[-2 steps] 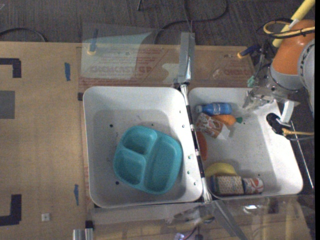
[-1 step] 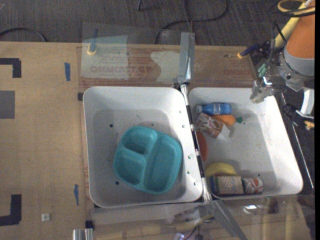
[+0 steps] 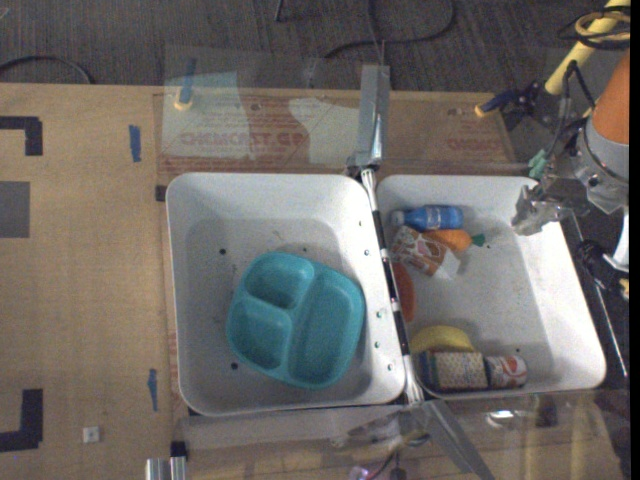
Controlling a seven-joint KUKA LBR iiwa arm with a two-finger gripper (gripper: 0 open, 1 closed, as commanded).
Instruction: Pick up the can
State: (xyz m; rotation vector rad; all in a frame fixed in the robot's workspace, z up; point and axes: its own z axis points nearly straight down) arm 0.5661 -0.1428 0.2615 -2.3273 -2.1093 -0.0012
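The can (image 3: 506, 371) is seen lying on its side at the near edge of the right bin (image 3: 545, 298), touching a box (image 3: 455, 370). The gripper (image 3: 533, 211) is held over that bin's far right rim, well apart from the can; whether it is open cannot be told.

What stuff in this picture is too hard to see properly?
- Gripper, camera view: blurred and small, so open or shut is unclear.
- Grey arm: cut off by the right edge.
- Small red and white can, right white bin: label too small to read.
- Yellow rounded thing: partly hidden behind a patterned box.
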